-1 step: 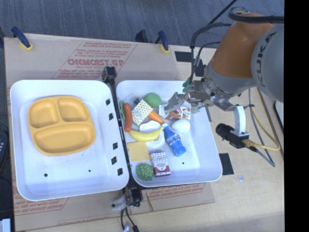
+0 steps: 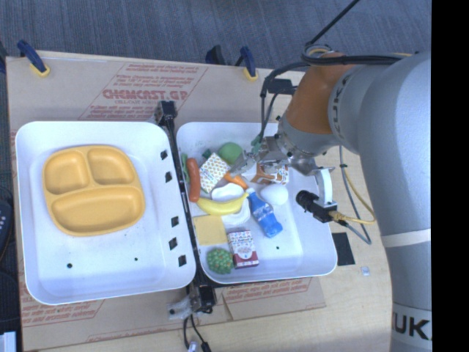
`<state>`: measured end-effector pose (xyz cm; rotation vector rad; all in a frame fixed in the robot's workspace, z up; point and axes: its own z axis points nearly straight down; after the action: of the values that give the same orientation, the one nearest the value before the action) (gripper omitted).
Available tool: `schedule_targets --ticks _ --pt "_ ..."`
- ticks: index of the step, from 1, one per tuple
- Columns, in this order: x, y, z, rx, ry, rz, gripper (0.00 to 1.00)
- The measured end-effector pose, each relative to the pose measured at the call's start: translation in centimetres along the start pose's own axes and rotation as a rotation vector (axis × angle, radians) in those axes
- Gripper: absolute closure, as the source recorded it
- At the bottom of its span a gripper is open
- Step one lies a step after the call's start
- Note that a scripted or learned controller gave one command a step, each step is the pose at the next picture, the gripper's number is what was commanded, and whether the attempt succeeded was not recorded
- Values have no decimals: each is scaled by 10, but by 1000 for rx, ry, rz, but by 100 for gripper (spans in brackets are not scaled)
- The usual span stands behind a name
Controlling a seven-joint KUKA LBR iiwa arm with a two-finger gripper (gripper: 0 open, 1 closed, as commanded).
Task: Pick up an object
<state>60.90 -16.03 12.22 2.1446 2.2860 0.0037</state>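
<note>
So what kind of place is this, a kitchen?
Probably a robot lab, not a kitchen: a big grey robot arm reaches over two shallow white plastic bins, one full of toy food, on a cardboard-covered bench.

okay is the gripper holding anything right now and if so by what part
Cannot be told. The gripper is down in the right bin among the toys, near the green ball and the orange carton, but no object shows between its fingers.

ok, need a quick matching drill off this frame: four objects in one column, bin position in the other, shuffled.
Things:
1. yellow divided tray
2. blue bottle
3. green ball
4. red box

Places:
A. right bin, far end
B. left bin
C. right bin, near edge
D. right bin, middle, right of the banana

Pairs: 1-B, 2-D, 3-A, 4-C
</note>
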Motion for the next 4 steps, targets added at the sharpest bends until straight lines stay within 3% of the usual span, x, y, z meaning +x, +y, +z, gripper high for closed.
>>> schedule_targets --ticks 1,2,3,4 --pt "21 14 11 -19 -12 -398 0" --pt "28 14 12 -27 -17 -303 0" --pt "36 39 14 -20 -26 -351 0" --pt "38 35 15 -15 -21 -356 0"
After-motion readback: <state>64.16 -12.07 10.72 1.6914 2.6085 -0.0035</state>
